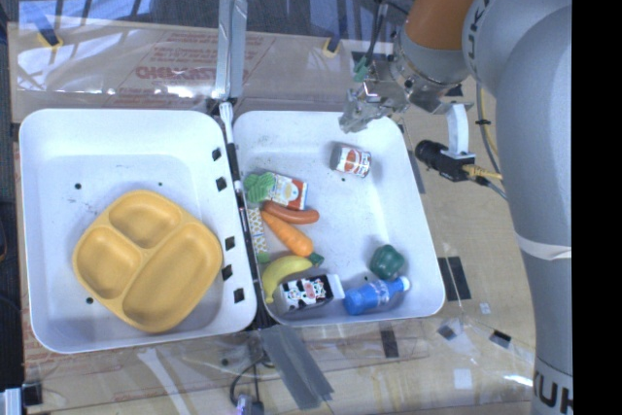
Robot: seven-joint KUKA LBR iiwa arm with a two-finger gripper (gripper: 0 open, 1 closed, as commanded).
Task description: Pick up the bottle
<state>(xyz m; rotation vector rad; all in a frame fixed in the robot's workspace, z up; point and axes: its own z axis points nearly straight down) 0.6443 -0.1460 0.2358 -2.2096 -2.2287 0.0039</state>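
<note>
I am seeing the bottle (375, 295) lying on its side in the right bin (413, 209), at that bin's near right corner, its blue body pointing left and its pale neck end pointing right. Just above it, a green pepper (387, 260) is sitting, close to touching it. To the bottle's left, a small milk carton (308, 291) is lying flat, with a banana (279, 271) curving beside it. Further up the bin's left side, a carrot (288, 232), a sausage (290, 214) and a green-and-orange juice box (277, 189) are crowding together, overlapping so I cannot separate their edges cleanly. A small can (352, 160) is lying alone toward the far side.

The left bin (49, 170) is holding a yellow divided plate (147, 259).

The gripper (362, 117) is hovering over the right bin's far rim, well apart from the bottle. Its fingers are blurring into the clutter of the wrist, so I cannot tell how wide they are standing. The table (476, 306) is running on beyond the bins, under clear sheeting.
</note>
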